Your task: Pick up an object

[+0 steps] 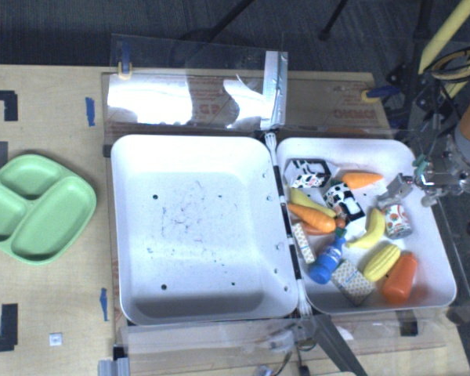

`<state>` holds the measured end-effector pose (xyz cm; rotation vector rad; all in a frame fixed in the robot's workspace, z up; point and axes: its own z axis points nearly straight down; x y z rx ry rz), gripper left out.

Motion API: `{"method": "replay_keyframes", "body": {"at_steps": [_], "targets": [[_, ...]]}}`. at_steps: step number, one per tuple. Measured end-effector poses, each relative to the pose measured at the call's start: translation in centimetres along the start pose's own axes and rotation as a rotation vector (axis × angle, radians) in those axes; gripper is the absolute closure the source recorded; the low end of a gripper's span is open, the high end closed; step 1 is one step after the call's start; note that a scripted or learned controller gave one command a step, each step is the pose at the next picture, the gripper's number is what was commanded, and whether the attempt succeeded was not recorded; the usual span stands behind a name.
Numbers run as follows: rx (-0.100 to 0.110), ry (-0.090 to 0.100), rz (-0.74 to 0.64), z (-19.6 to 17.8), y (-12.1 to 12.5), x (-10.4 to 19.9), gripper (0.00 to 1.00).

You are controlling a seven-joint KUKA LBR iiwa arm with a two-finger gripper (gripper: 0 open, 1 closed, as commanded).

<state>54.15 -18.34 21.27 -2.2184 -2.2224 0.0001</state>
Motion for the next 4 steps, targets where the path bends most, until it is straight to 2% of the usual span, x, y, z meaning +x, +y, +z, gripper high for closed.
{"method": "replay_keyframes", "body": {"at_steps": [1,2,3,4], "targets": [[-0.002,-0.001,-0.02,9.2,-1.1,-1.5,0.0],[-0.006,-0.002,-0.05,12.6,-3.4,2.2,0.0],[-0.012,-0.005,-0.046,11.5,-3.2,2.0,1.0],[-0.002,-0.002,-0.093,-0.4,0.4,4.1,1.0]]}}
